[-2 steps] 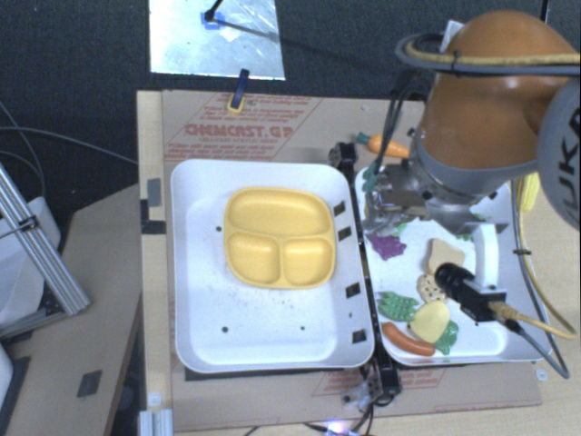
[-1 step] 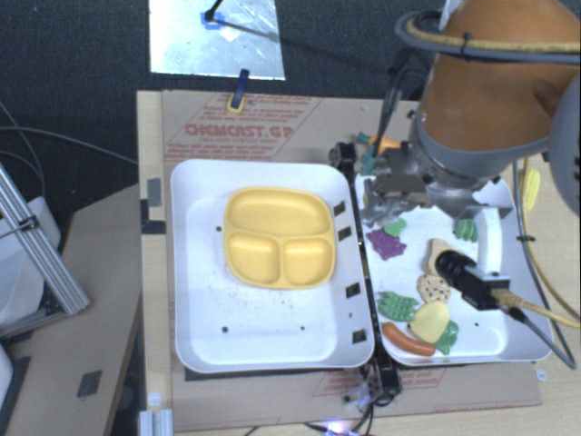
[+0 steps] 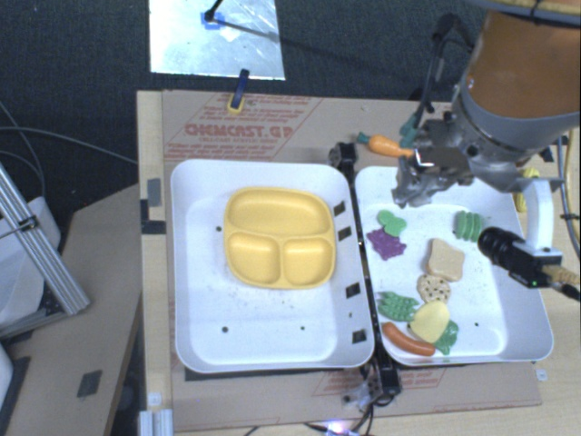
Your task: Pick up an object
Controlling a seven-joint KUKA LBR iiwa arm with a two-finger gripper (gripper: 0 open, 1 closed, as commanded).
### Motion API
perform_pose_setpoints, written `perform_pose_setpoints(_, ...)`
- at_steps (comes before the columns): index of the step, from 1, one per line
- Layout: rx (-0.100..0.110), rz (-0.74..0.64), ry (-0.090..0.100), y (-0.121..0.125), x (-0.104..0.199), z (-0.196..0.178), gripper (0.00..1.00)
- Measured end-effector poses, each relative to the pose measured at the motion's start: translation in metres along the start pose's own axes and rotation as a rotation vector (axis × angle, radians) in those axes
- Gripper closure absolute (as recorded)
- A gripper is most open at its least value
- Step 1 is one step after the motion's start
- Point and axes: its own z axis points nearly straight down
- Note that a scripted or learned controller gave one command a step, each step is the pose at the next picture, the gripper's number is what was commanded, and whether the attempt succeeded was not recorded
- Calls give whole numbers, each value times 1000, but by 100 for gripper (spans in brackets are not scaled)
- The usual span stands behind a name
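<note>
A toy sausage (image 3: 408, 340) lies at the right bin's (image 3: 526, 334) near edge as your gripper (image 3: 413, 192) hovers above the green piece (image 3: 391, 221), approach under way, grip state unclear; next, descend squarely

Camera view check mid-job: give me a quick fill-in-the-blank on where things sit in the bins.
1. The yellow tray lies in the ____ bin.
2. The carrot lies ____ the bins.
3. The purple toy lies in the ____ bin.

Missing words: left; outside; right.
</note>
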Motion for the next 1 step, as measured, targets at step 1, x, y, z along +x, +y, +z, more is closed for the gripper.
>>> perform_pose_setpoints(1,4,0,-1,0,-20,0,100)
